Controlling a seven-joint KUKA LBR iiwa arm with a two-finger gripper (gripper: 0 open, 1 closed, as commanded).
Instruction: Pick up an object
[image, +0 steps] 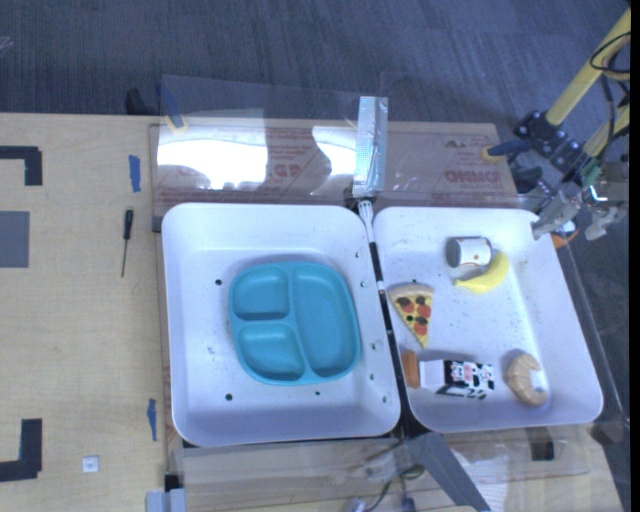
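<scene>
The right bin (560, 300) holds several objects. A grey and white can (467, 251) lies on its side at the back, touching a yellow banana (484, 275). A pizza slice (414, 309) rests by the bin's left wall. A cow-patterned carton (455, 376) with an orange end lies at the front, and a tan bread roll (526, 378) sits to its right. My gripper (572, 213) hangs over the bin's back right corner, apart from all of them, with nothing seen in it.
The left bin (190, 330) holds a teal divided plate (295, 322). A clear panel (300, 150) with a taped metal strip stands behind both bins. A yellow cable (585, 80) runs along the arm at upper right. The wooden bench (70, 330) extends left.
</scene>
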